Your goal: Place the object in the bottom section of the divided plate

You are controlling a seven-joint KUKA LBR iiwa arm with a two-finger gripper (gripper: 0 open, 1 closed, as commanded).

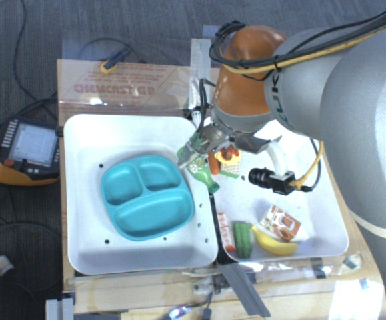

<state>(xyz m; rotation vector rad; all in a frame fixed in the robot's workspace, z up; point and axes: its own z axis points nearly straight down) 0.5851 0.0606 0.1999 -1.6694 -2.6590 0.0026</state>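
A blue divided plate [149,195] lies in the left white bin [79,245]. It has two small sections at the top and one wide bottom section [156,213], and nothing lies on it. My gripper [198,151] hangs over the wall between the two bins, just past the plate's upper right corner. It is shut on a green object with pale spots [199,168], which slants down from the fingers across that wall.
The right bin [326,245] holds a small orange and yellow toy [229,160], a banana [274,243], a green vegetable [243,239], a snack packet [283,222] and a red packet [222,227]. A black fitting with a cable [273,179] sticks out from the wrist.
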